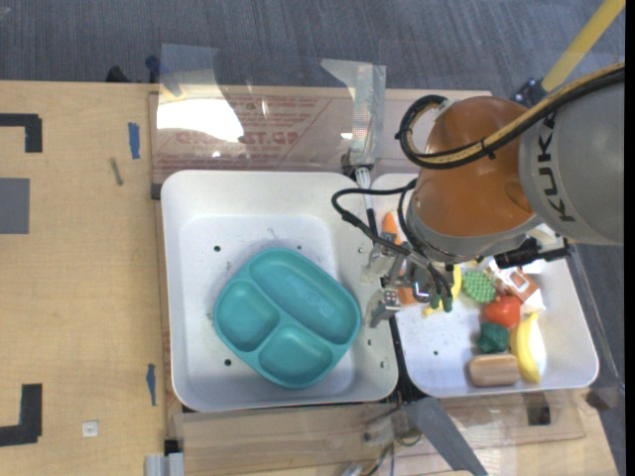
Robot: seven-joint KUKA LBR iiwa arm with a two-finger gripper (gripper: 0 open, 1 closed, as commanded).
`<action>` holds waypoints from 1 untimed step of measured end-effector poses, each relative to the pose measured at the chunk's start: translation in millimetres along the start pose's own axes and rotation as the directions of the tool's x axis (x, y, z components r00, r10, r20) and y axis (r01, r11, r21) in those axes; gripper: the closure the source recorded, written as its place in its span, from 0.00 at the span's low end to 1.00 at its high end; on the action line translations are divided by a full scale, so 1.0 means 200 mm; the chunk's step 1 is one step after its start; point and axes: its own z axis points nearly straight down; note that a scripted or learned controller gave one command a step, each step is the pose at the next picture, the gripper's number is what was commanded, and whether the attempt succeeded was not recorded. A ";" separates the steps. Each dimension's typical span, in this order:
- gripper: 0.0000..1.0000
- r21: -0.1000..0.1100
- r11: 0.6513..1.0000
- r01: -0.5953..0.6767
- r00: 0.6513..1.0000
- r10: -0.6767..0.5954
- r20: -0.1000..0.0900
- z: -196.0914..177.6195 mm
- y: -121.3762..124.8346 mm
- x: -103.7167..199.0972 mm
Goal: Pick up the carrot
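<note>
One hand (pixel 409 288) beside carrot (pixel 392 225)

White "KU" lettering, cut off, on grey arm (pixel 585 157); panel print behind bins illegible.

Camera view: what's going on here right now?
The KUKA arm reaches in from the right, its gripper low over the inner edge of the right bin. A sliver of orange, likely the carrot, peeks out beside the wrist. Other toy food sits in that bin; a teal divided plate lies in the left bin.
</note>
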 end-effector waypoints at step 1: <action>1.00 0.001 0.966 0.258 0.966 -0.258 0.017 -0.54 0.05 0.02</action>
